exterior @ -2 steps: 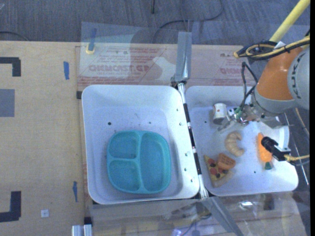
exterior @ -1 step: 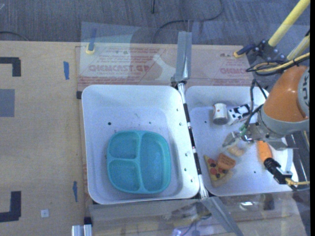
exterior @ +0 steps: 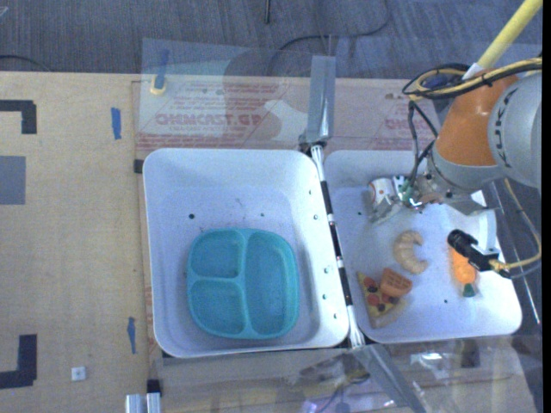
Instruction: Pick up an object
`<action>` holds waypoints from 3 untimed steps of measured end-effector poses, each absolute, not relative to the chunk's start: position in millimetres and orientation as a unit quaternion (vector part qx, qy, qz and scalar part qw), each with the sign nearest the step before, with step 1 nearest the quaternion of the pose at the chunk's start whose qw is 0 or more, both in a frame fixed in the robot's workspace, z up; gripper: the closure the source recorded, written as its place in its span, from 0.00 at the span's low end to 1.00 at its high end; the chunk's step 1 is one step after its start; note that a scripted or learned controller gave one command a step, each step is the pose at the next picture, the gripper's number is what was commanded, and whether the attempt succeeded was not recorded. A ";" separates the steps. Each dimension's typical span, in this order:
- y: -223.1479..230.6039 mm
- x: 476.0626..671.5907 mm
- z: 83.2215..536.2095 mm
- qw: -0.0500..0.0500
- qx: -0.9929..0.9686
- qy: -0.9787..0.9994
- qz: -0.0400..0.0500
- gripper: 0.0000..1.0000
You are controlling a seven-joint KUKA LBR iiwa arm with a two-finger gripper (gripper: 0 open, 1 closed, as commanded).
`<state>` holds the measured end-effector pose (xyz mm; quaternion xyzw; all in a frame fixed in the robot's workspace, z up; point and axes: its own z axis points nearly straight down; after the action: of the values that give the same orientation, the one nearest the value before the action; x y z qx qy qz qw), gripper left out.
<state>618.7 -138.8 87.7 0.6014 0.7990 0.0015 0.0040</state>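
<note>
I hung over the right bin, my gripper low near its back-left corner; I cannot tell its state. The croissant lay apart, ungrasped, among 3 toys.

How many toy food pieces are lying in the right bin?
3: a croissant mid-bin, a pizza slice near the front-left corner, and a carrot toward the right side. The arm may hide others behind it.

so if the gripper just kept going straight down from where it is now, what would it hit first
Most likely the bare white floor of the right bin, near its back left corner. The gripper hangs above that patch, with the croissant nearer the camera and off its line. Depth is hard to judge from this slanted view.
</note>
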 end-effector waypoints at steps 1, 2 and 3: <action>-127.1 543.4 88.7 0.004 0.603 0.797 0.002 0.00; -102.9 499.7 88.9 0.006 0.592 0.806 0.003 0.00; -109.8 553.6 88.7 0.006 0.590 0.808 0.002 0.00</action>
<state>553.6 -109.8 88.7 0.5897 0.8076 0.0022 0.0055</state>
